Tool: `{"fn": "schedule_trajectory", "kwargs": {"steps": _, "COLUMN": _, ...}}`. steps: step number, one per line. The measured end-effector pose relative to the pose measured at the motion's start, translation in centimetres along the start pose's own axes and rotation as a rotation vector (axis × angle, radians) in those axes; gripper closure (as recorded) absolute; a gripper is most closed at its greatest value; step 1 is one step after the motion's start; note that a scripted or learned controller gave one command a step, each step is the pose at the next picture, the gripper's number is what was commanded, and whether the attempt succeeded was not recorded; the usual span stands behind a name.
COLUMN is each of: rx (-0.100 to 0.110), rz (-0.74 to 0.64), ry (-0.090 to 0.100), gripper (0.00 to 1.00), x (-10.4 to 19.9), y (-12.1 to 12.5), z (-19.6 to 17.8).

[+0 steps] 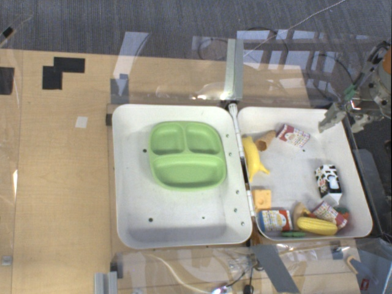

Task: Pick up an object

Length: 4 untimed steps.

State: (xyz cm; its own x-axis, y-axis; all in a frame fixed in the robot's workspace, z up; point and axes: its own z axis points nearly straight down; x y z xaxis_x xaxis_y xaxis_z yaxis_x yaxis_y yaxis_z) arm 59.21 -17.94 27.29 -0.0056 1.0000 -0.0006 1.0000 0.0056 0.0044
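Hovering at the far right edge of the right-hand shallow white bin (306,164), the grey two-finger gripper (343,114) sits up over the bin's top right corner, and whether its fingers are released or clenched, I cannot tell from up here. Nothing is visible between them.

Down in that bin, plenty to choose from: a yellow plastic banana (251,157) lies along the left wall, a small brown cone-shaped piece (265,141) just beside its upper end. A little white and red carton (293,136) lies near the top, its printing too small to read. A black and white cow-patterned carton (328,180) stands toward the right side, well below the gripper. An orange square block (263,198) lies lower left, and along the bottom edge crowd a red and white labelled can (275,220), a yellow corn cob (316,226) and a red packet (331,213), labels illegible.

Over in the left white bin (131,164), a green three-compartment plastic tray (186,154) rests flat, on the wooden counter (55,182).
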Motion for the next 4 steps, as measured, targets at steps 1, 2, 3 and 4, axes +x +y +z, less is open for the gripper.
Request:
{"fn": "schedule_trajectory", "kwargs": {"steps": 1, "rx": 0.001, "rz": -0.074, "ry": 0.001, "gripper": 0.00, "x": 1.1, "y": 5.8, "z": 15.2}}
{"fn": "schedule_trajectory", "kwargs": {"steps": 2, "rx": -0.005, "rz": -0.071, "ry": -0.001, "gripper": 0.00, "x": -0.6, "y": 6.7, "z": 18.5}}
{"fn": "schedule_trajectory", "kwargs": {"steps": 3, "rx": 0.010, "rz": -0.100, "ry": 0.009, "gripper": 0.00, "x": -2.1, "y": 7.7, "z": 18.4}}
{"fn": "schedule_trajectory", "kwargs": {"steps": 4, "rx": 0.007, "rz": -0.103, "ry": 0.001, "gripper": 1.00, "x": -2.4, "y": 7.8, "z": 17.2}}
